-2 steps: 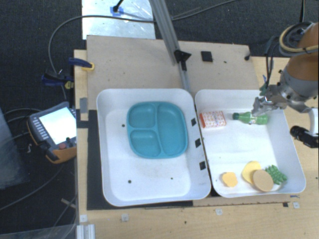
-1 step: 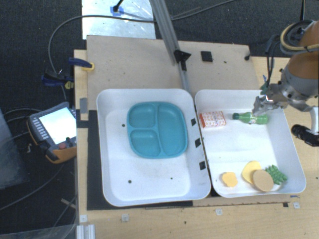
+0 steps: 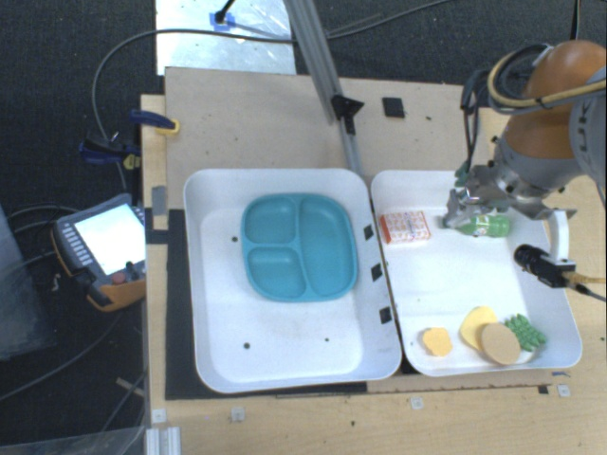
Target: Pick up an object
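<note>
My gripper hangs low over the back of the right bin, reaching in from the right. A small green and white object lies directly under and beside the gripper's tip; whether it is touched is unclear. Just to its left lies a flat red-and-white patterned packet. At the bin's front right, a small orange piece, a yellow piece, a round tan disc and a green leafy item sit close together.
The left bin holds a teal divided plate. A black fitting juts over the right bin's right side. A slanted grey pole crosses the back of the bench. A handheld pendant rests off the bench at left.
</note>
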Available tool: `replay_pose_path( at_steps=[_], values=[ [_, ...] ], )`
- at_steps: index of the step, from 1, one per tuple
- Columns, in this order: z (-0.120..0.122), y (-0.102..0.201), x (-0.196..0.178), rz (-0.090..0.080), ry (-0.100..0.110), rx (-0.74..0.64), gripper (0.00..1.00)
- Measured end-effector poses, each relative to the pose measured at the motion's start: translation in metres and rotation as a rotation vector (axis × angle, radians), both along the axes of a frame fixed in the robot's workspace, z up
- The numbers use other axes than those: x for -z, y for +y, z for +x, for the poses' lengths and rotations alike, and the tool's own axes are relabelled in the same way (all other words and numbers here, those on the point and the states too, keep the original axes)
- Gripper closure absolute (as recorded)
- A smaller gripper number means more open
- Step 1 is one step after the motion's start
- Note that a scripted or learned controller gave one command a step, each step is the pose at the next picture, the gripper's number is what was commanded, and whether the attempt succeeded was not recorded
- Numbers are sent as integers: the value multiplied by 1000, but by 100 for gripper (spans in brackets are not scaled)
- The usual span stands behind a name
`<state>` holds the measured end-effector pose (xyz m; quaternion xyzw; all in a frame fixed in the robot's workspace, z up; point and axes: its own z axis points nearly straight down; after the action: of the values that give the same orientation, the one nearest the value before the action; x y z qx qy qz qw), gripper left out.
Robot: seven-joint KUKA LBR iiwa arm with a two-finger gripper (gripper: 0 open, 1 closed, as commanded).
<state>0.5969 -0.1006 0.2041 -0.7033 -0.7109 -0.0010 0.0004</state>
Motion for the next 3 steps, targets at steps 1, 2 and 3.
replay_pose_path(
  at_steps=[1,2,3],
  values=[
    [-9,49,-13,0,0,1,100],
    [-25,97,-22,1,1,0,100],
    [-28,147,-30,1,-1,-1,100]
  ],
)
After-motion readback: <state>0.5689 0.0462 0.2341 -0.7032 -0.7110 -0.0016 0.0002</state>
